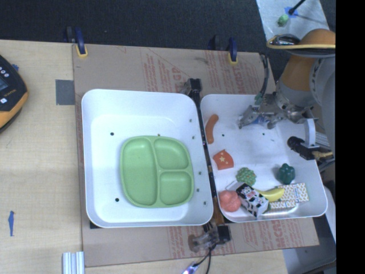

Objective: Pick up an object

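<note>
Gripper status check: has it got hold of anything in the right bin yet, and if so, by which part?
Nothing is held. The two-finger metal gripper hangs over bare floor at the back of the right white bin, with no item between its fingers.

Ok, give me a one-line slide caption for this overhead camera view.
Claw poised at the right bin's far end, toy food clustered near; green divided plate in the left bin.

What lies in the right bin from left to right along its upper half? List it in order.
Sausage → orange wedge → gripper → green pepper.
</note>
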Robot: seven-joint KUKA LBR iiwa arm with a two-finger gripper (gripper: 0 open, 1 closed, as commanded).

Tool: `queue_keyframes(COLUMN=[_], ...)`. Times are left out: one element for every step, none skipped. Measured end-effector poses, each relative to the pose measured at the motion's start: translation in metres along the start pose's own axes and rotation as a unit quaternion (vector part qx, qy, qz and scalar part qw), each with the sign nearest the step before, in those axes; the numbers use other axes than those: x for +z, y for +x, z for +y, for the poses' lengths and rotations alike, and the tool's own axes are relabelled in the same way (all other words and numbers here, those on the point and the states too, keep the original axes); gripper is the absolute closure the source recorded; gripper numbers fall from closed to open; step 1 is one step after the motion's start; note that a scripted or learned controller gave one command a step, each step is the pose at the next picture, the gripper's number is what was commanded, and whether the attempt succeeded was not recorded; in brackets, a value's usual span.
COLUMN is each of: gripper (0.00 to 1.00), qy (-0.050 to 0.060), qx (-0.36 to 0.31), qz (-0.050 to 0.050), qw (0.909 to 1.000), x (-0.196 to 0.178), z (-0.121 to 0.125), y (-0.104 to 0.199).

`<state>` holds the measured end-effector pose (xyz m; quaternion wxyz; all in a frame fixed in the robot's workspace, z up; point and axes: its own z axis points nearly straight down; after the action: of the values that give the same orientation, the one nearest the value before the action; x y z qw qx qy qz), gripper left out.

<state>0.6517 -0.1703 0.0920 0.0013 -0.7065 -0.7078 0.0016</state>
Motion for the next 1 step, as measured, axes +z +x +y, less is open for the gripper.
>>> queue_keyframes(gripper=[0.0], qy=[-0.001], qx=[-0.001], qz=[0.0], qw=[1.0], x=[-0.1063], z=[-0.1142], y=[-0.0413])
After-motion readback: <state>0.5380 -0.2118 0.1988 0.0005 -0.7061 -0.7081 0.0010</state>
